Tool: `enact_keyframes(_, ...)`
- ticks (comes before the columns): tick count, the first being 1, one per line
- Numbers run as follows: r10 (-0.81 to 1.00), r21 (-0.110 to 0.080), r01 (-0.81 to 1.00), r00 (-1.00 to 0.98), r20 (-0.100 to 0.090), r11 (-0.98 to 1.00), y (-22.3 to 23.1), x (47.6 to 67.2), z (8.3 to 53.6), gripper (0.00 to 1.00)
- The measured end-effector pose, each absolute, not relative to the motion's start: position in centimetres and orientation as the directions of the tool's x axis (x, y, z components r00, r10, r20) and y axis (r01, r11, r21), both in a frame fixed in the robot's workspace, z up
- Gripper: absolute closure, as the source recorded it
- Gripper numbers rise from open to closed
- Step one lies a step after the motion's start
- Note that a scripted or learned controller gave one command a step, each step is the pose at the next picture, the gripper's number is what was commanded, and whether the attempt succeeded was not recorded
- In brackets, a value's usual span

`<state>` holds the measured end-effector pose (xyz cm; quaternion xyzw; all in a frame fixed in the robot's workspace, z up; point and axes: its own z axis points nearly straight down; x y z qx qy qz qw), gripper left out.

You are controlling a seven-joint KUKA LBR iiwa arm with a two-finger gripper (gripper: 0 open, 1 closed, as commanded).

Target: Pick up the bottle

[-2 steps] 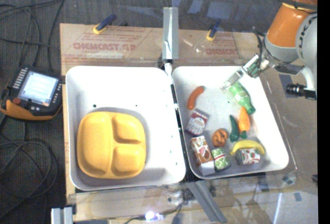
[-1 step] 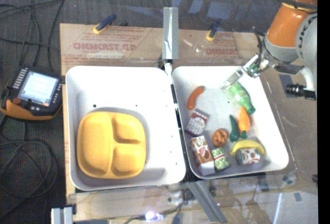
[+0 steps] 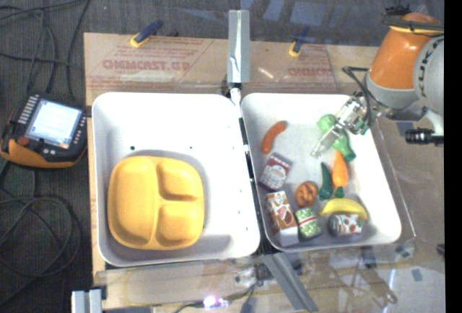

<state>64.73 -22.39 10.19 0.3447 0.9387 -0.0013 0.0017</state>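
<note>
The left bin (image 3: pixel 101 160) holds a yellow divided tray (image 3: pixel 156 202) at its 6 o'clock side. The right bin (image 3: pixel 386 228) carries a heap of toy food toward 5 o'clock, among it a banana (image 3: pixel 343 207), a carrot (image 3: pixel 339 169) and a sausage (image 3: pixel 273 135). The arm (image 3: pixel 404 66) enters from 2 o'clock with its gripper (image 3: pixel 348 119) at the right bin's 1 o'clock corner, seemingly closed around the clear green-capped bottle (image 3: pixel 328 133), which slants down toward 7 o'clock.

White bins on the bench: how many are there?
2. The left bin bears a yellow divided plate. The right bin holds the food items, with the gripper over its upper right part.
</note>
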Motion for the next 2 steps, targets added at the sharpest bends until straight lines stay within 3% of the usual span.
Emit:
enact_keyframes(1,0.648,0.004,0.648,-0.762,-0.004,0.762,-22.3,64.8,11.2,1.00)
enact_keyframes(2,0.653,0.004,0.653,-0.757,-0.003,0.757,-18.9,63.6,26.1,1.00)
